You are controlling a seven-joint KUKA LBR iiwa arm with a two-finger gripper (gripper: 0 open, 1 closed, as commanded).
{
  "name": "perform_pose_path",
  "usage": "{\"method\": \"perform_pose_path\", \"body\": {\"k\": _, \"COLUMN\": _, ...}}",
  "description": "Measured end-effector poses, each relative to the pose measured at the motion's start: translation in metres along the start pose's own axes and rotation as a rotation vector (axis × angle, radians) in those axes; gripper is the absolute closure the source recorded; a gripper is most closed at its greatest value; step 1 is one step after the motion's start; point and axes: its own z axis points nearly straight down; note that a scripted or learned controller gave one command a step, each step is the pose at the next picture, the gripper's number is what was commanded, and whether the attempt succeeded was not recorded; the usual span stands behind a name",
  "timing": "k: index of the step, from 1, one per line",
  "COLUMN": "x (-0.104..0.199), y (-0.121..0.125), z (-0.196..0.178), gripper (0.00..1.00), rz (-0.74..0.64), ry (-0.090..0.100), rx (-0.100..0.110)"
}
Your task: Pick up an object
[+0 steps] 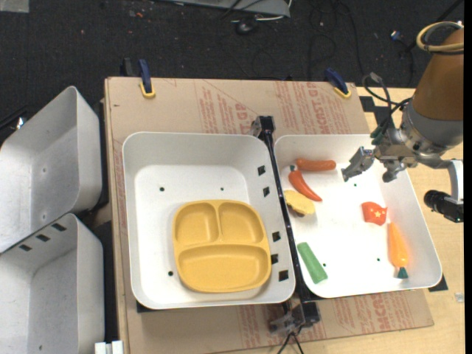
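The right bin [346, 286] holds several toy foods. An orange-red sausage [316, 165] lies at its back left, with a red chilli pepper [304, 186] just below it. A yellow piece [299, 203] sits by the left wall and a green piece [311, 262] lies near the front left. A small red piece [375, 213] lies right of centre, and a carrot [398, 247] rests near the right wall. My gripper [376, 165] hangs over the bin's back right, its two fingers spread apart with nothing between them.
The left bin [147, 161] holds a yellow divided plate [221, 245]. A black divider [276, 198] runs between the two bins. Two more white bins [44, 198] stand off the bench at the left. Clamps [146, 80] hold the board's back edge.
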Motion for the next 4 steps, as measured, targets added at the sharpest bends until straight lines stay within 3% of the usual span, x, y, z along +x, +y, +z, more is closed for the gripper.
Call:
{"method": "perform_pose_path", "body": {"k": 1, "x": 0.000, "y": 0.003, "z": -0.007, "gripper": 0.00, "rz": -0.003, "ry": -0.002, "rx": -0.013}}
{"method": "perform_pose_path", "body": {"k": 4, "x": -0.005, "y": 0.012, "z": 0.140, "gripper": 0.00, "rz": -0.001, "ry": -0.001, "rx": -0.009}}
